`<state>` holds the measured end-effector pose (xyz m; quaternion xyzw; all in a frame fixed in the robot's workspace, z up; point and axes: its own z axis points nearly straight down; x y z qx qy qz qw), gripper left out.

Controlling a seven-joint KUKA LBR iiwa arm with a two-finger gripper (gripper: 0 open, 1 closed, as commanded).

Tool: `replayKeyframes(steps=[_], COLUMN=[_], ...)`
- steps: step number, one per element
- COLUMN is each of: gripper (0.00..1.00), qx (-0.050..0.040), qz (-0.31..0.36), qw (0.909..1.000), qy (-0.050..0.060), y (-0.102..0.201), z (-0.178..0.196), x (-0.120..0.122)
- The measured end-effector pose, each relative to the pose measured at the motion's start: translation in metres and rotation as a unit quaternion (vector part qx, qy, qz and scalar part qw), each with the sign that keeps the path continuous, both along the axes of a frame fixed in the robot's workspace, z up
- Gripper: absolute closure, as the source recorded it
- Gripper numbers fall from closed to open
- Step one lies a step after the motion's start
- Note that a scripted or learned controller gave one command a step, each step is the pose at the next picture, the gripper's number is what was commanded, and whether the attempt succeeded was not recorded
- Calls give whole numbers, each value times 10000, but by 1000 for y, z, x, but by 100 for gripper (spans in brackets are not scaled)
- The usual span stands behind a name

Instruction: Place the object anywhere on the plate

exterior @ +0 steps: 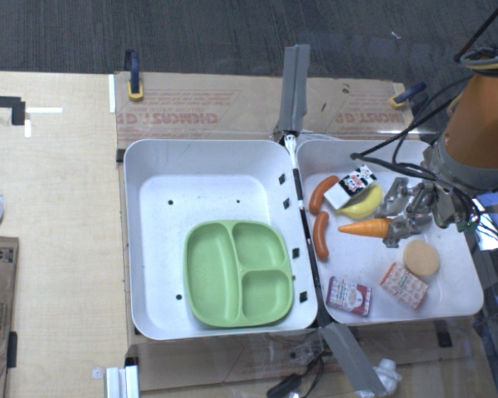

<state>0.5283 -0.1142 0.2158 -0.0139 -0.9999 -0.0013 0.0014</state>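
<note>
Camera view looks down on two white bins side by side on the counter. The left bin [141, 222] carries one green plate [236, 272] with three compartments, and nothing lies on it. The right bin [456, 305] carries the loose items: two red sausages [321, 215], one banana [361, 203], one carrot [365, 228], one round bun [422, 259], two small red-and-white packets [349, 295] and one small black-and-white item [358, 177] beside the banana.

The gripper [396, 226] is low in the right bin, at the thick end of the carrot and just beside the bun. Whether its jaws are wide or narrow I cannot tell, since the metal parts blur together there, and nothing is clearly seen between them.

The step in hand looks like the pick, with the carrot the likely target; that is a judgement from position alone. The next move calls for a firm closure on one item, a lift clear of the bin wall, a carry leftward across the divider, and a release over any compartment of the plate.
</note>
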Motion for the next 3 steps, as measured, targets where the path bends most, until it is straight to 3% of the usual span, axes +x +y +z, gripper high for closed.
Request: replayKeyframes(steps=[1, 2, 3], gripper=[100, 100, 0], qx=[-6, -5, -5], qz=[678, 1390, 1384], qw=[9977, 9903, 9904], qy=[-16, 5, 5], y=[100, 183, 183], z=[21, -27, -27], x=[4, 11, 12])
